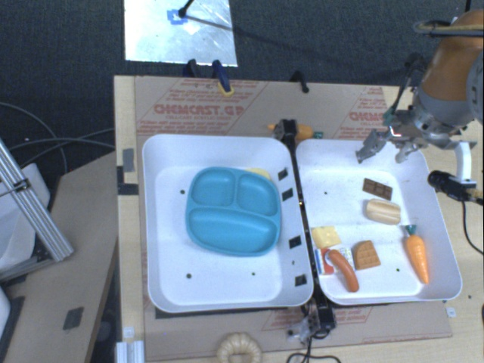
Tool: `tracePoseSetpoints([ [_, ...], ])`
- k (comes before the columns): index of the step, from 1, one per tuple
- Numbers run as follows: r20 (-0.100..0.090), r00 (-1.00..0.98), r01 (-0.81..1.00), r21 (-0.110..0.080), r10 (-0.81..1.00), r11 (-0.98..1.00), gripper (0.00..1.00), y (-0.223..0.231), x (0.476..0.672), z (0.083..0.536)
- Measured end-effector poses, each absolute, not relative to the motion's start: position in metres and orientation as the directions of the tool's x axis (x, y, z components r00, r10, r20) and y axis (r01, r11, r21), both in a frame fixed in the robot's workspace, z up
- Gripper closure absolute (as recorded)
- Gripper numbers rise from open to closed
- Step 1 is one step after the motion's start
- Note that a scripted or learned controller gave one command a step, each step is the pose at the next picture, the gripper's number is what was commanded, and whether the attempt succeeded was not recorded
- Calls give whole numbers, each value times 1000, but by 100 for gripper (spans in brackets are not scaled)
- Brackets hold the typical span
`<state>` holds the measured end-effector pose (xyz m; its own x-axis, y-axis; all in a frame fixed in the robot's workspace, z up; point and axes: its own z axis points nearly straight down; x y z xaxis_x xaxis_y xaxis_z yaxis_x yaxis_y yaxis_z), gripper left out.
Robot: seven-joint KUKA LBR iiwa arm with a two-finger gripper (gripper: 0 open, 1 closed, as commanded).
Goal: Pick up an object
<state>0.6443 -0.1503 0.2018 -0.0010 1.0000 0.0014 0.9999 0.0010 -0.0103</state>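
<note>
My gripper (387, 148) hangs over the far edge of the right bin (333, 180), fingers spread apart and holding nothing. Below it in that bin lie a brown chocolate bar (376, 189), a pale bread roll (383, 212), an orange carrot (417, 257), a brown cracker (366, 255), a red sausage (342, 269) and a yellow cheese piece (327, 237). The chocolate bar is the closest, a short way in front of the fingers.
The left bin (170, 278) holds a blue divided plate (231, 210) with a yellow item (260, 173) peeking out behind it. A black clip row (291, 203) joins the bins. A beige ring (240, 349) lies at the bench's front edge.
</note>
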Motion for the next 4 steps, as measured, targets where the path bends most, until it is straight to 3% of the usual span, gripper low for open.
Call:
tracePoseSetpoints([
  [1, 0, -3, 1000, 2, 1000, 3, 0, -150, 647, 209],
  [3, 0, -3, 1000, -2, 1000, 3, 0, -147, 644, 105],
  [4, -3, -5, 1000, 6, 1000, 5, 0, -147, 647, 88],
])
